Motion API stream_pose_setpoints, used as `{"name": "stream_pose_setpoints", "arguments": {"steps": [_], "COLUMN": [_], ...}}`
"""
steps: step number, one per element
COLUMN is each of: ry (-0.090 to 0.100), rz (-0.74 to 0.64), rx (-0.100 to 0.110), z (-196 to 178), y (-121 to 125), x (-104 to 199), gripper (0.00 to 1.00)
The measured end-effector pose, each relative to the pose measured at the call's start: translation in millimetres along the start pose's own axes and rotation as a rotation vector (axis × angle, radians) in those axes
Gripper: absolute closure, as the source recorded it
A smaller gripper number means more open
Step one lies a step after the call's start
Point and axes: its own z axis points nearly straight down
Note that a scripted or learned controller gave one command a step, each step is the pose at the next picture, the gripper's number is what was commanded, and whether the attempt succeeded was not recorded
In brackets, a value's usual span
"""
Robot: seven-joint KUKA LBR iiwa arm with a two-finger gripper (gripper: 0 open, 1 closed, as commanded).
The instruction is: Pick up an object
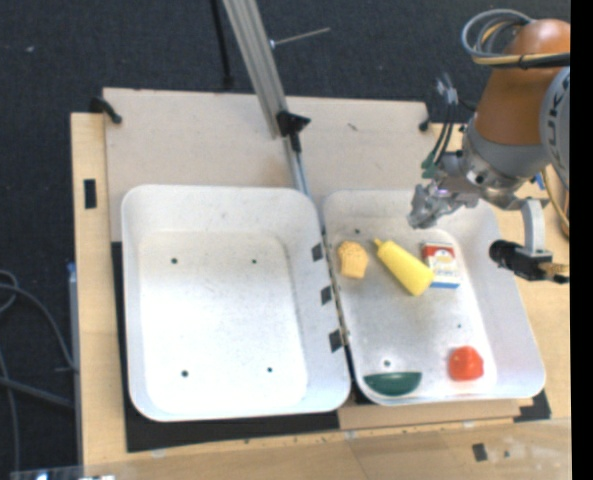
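Two shallow white plastic bins sit side by side on the pale wooden bench (376,138), and five loose things lie in one of them, one of each kind. The grey arm with its orange band (516,78) reaches down to the metal two-finger gripper (431,211), which hangs above the far part of the right-hand bin (516,318); whether it is apart or together cannot be told from this angle, and nothing shows between its tips. Just below the gripper and a little toward the arm's side lies a small white carton with red and blue print (441,265). Touching that carton's other side is a yellow oblong plastic bottle (404,267), tilted, with its narrow end pointing up toward the gripper. Beyond the bottle, away from the arm, sits a tan lumpy piece like a bit of bread (352,259), near the bin's wall. Well below the gripper, at the near edge of the same bin, rest a red rounded ball-like object (465,364) and a dark green shallow bowl-shaped piece (393,381), apart from each other. The left-hand bin (156,298) lies well away from the gripper, past the black clips (328,293) joining the two bins. A slanted aluminium strut (261,63) rises from the bench behind the bins, beside the gripper's far side
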Motion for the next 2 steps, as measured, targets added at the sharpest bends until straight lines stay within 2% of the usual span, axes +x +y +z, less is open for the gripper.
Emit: {"name": "stream_pose_setpoints", "arguments": {"steps": [1, 2], "ry": [0.001, 0.000], "rz": [-0.002, 0.000], "rx": [0.000, 0.001], "z": [-9.5, -0.1], "y": [-17.8, -33.7], "x": [57.0, 106.8], "gripper": [1.00, 1.00]}}
